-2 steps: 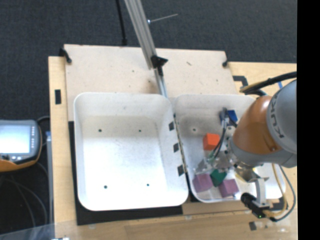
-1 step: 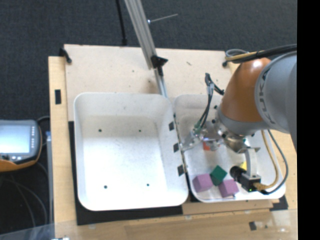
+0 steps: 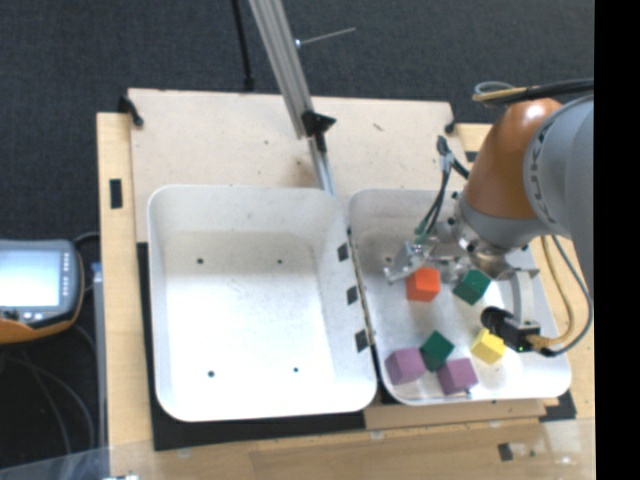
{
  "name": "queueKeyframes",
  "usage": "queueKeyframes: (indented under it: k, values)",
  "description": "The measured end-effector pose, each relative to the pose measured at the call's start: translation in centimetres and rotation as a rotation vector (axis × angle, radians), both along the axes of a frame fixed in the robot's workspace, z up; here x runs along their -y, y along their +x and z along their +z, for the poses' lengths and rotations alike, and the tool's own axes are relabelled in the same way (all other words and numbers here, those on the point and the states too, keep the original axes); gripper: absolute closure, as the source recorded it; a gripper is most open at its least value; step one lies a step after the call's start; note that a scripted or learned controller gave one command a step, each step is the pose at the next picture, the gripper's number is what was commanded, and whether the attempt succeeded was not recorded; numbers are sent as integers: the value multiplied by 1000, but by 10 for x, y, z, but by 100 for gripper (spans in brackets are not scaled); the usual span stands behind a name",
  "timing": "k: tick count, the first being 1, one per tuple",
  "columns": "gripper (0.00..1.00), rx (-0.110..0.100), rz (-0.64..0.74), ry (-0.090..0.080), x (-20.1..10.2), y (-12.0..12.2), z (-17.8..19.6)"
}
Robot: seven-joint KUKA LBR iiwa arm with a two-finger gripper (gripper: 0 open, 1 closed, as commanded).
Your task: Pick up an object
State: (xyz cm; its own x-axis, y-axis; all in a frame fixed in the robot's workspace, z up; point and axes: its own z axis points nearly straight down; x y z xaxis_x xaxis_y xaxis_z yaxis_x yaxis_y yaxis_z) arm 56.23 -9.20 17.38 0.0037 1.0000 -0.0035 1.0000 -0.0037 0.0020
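Observation:
The right bin (image 3: 372,218) holds several small cubes. An orange cube (image 3: 423,284) lies near the bin's middle, and a green cube (image 3: 471,287) sits just to its right. Nearer the front are a second green cube (image 3: 436,349), a yellow cube (image 3: 489,347) and two purple cubes (image 3: 405,365) (image 3: 458,376). My gripper (image 3: 425,261) hangs low inside this bin, directly behind and above the orange cube and very close to it. The wrist hides whether it touches the cube.
The left bin (image 3: 160,268) stands beside the right one, their walls meeting in the middle. A slanted metal rail (image 3: 285,63) rises from behind the bins. Black cables (image 3: 515,330) loop from the wrist over the right bin's right side.

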Motion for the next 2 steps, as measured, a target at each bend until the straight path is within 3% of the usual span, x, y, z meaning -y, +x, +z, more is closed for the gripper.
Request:
queueKeyframes:
  k: [1, 2]
  values:
    - [0, -1, 0, 0, 34, 9, -12]
    - [0, 1, 9, 2, 10, 48, -30]
